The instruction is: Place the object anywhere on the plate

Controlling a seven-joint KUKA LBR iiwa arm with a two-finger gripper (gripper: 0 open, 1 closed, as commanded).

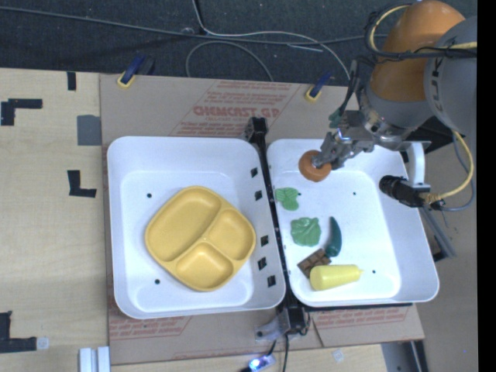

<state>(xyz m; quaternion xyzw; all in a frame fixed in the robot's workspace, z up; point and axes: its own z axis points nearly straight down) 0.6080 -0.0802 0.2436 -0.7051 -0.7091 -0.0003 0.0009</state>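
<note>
A yellow three-compartment plate (200, 237) lies in the left bin (124, 208), holding nothing. My gripper (326, 156) hangs over the far left part of the right bin (403, 262), right at an orange-brown round object (313, 167) that sits just under and left of its tips. Whether the object is between the fingers or merely beside them cannot be made out. In the same bin lie two green leafy pieces (287, 198) (305, 230), a dark green pepper-like piece (334, 238), a brown block (312, 262) and a yellow bottle-shaped piece (335, 276).
The raised rims where the two bins meet (267, 208) carry black clips along the divide. A black fitting with a cable (399, 190) sits at the right bin's right side. Cardboard underlies both bins; cables run across the dark floor behind.
</note>
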